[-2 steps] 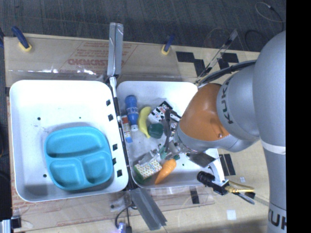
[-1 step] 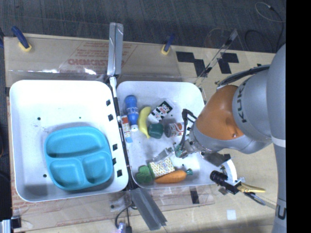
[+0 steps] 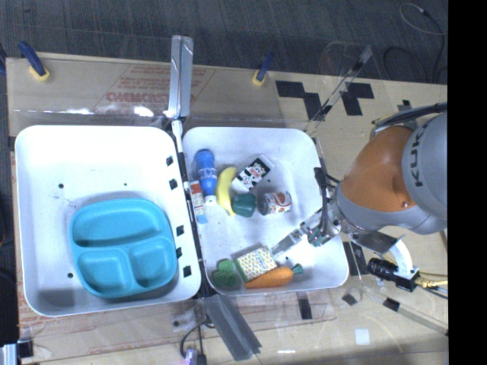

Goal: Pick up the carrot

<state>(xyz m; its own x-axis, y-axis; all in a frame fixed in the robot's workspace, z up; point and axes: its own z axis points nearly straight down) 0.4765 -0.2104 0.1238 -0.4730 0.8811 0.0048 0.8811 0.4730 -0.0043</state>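
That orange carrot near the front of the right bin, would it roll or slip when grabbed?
The carrot looks smooth and tapered, so it may slip from a pinch. It lies on its side against the bin wall and a patterned packet, which probably limits rolling. It is likely a light, stiff toy.

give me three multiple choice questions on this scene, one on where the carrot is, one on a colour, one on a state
1. Where does the carrot lie?
A. in the left bin, on the tray
B. in the right bin, by its near wall
C. on the bench outside the bins

2. What colour is the divided tray in the left bin?
A. blue
B. red
C. yellow

3. What is the carrot's state?
A. lifted above the bin
B. standing upright
C. lying flat on the bin floor

Answers:
1 B: the carrot rests in the right bin along its near wall, beside a patterned box.
2 A: the tray is blue.
3 C: it lies flat, with the gripper apart from it.
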